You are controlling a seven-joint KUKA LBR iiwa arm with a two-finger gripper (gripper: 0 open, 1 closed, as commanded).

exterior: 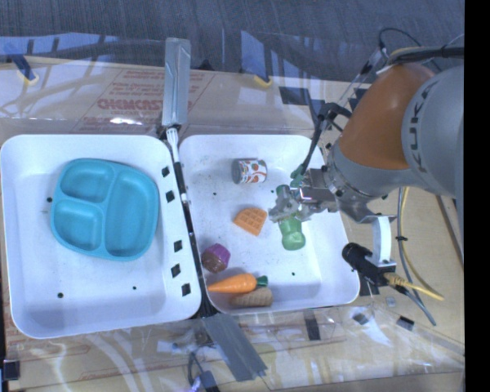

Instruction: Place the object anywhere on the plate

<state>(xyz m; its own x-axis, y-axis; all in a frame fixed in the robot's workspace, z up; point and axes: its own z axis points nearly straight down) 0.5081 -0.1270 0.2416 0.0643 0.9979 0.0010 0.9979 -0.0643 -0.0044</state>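
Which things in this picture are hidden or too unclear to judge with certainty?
- Camera view: whether the metal claw really grips the green plastic pear-shaped toy; the claw's own body covers the contact.
- Camera view: the top of that green toy, covered by the claw.
- Camera view: the print on the small white can is too small to read.
- Camera view: the tan bread-like toy is partly covered by the orange plastic carrot.
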